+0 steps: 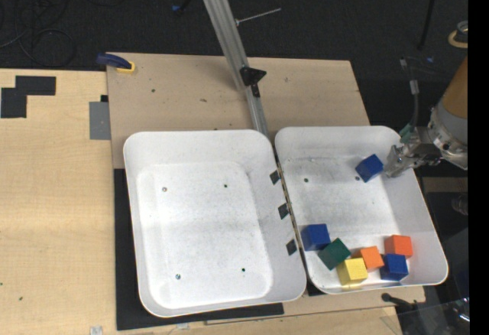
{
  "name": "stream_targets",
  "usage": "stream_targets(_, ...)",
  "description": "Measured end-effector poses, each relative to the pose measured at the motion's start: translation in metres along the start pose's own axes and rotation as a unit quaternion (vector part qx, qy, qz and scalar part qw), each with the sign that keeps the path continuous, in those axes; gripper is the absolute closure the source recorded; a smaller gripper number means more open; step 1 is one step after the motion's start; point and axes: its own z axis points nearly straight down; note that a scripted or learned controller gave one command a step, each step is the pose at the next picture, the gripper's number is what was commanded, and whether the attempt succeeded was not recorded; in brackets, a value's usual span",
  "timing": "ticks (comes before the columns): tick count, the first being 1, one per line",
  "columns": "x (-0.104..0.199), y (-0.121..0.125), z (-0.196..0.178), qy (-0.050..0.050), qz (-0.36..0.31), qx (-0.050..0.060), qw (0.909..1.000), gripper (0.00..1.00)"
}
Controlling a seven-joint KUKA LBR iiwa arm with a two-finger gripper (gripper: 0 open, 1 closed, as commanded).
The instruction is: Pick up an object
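The blue cube [369, 167] lies in the right-hand bin [336, 139], near its far right rim and well apart from the cluster of blocks [359, 253] at the near edge. You may judge it light, rigid and smooth-faced; take it across two opposite flat faces. The gripper [399, 160] sits just beside it, toward the rim; you cannot tell its opening or whether it touches.

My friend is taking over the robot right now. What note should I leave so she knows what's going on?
Pincer: at the right bin's far right edge, beside a lone blue cube; grip unclear.
Things: six more blocks bunched in that bin's near corner: blue, green, yellow, orange, red-orange, blue.
Done: nothing seen lifted.
Left: grasp and lift one.
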Motion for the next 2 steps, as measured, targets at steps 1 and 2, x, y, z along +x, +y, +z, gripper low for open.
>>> stream_targets(1, -0.001, 0.001, -0.033, 0.0, -0.004, 0.0, 1.0, 1.0)
stream_targets(2, 0.048, 0.014, -0.02, 0.002, -0.005, 0.003, 1.0, 1.0)
